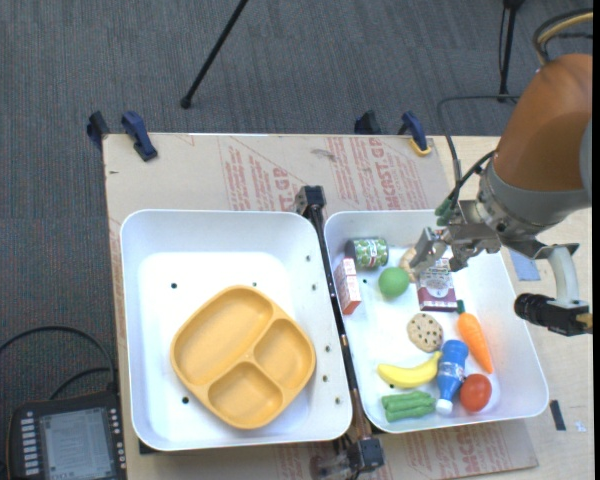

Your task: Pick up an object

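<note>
Because the gripper [435,260] hovers over the red carton [437,290], we cannot tell its fingers' state.

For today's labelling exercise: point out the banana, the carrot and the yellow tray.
banana [408,372], camera view, middle of its curve
carrot [475,341], camera view, middle of the orange body
yellow tray [242,356], camera view, ridge where its compartments meet

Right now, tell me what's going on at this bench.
A grey-and-orange robot arm reaches in from the right, its gripper low over the right bin, near a green ball and a small red-and-white carton. Nothing is visibly held between its fingers. A banana, carrot and cookie lie nearby. The left bin holds a yellow divided plate.
</note>
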Motion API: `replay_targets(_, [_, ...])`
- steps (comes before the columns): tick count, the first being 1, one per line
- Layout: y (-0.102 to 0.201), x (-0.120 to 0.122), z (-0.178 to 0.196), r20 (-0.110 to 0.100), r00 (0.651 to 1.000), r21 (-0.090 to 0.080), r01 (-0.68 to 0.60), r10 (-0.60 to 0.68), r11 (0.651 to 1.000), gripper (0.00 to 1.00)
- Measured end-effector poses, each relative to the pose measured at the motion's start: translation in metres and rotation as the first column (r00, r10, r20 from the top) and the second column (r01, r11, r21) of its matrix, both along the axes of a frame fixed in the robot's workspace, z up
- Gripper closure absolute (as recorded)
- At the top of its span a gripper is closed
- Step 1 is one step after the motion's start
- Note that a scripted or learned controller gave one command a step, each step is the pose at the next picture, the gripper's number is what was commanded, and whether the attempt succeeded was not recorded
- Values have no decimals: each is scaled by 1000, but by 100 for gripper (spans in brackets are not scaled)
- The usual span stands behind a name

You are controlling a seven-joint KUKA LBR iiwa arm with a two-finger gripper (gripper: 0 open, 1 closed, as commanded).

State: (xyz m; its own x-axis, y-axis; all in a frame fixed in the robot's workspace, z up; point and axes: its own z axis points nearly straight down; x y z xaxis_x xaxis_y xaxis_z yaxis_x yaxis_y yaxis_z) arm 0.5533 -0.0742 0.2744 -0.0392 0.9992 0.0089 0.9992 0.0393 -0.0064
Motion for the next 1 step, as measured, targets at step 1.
replay_targets(1, [67,19,-46,3,999,-8,35,-35,999,100])
